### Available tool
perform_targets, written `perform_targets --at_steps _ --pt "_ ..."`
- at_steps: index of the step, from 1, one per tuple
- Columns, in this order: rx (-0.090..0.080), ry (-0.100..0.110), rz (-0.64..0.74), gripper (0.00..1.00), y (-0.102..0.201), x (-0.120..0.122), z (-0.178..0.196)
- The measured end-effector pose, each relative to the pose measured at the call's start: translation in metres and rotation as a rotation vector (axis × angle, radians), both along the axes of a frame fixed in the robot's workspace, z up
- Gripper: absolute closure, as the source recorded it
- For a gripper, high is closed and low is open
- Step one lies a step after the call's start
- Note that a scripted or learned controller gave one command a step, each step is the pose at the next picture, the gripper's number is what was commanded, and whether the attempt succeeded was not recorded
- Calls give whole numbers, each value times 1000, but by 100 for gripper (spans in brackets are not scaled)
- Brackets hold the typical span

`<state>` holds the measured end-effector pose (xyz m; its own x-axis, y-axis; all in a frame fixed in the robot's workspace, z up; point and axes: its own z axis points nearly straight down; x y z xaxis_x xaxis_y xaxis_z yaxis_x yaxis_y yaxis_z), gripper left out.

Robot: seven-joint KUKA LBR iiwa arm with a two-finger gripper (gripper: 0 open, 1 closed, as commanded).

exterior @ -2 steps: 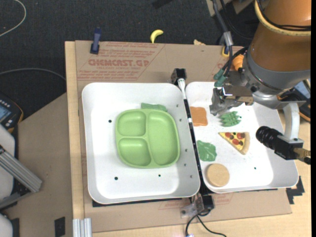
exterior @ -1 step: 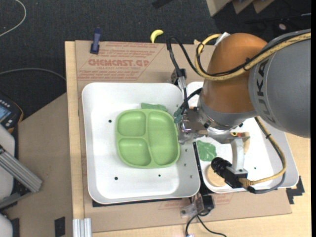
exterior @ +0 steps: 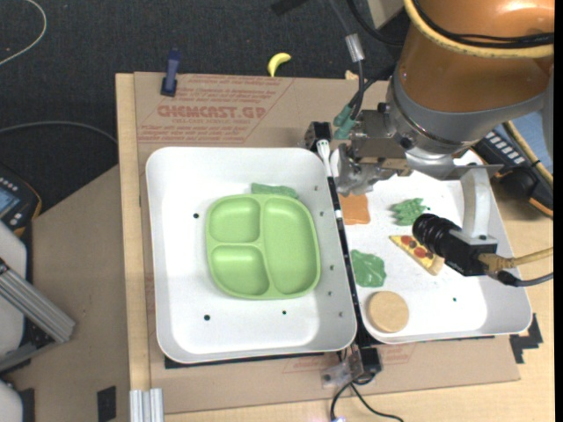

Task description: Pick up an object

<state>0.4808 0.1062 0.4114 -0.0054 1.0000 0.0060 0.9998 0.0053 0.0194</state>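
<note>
The counter [exterior: 132, 236] wears a brown sheet with red lettering. Two white bins sit on it: the left bin [exterior: 176, 306] and, touching it on its right, the right bin [exterior: 506, 310]. Behind the left bin lie a blue clip [exterior: 170, 73] and a yellow banana [exterior: 279, 61].

Bright even overhead light, strong glare on the orange band [exterior: 493, 7] of the arm, white bins [exterior: 176, 236] nearly washed out, soft shadow under the green tray [exterior: 262, 244], dark floor dim, slight softness at edges

2 white bins [exterior: 176, 323]; pale green divided plate [exterior: 262, 244]; orange square [exterior: 354, 208]; tan round cookie [exterior: 387, 311]; dark green leaf [exterior: 369, 269].
</note>
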Motion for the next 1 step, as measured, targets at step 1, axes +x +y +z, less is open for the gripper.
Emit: perform_targets --at_steps 1 --pt "-6 16 -3 100 -1 -1 1"
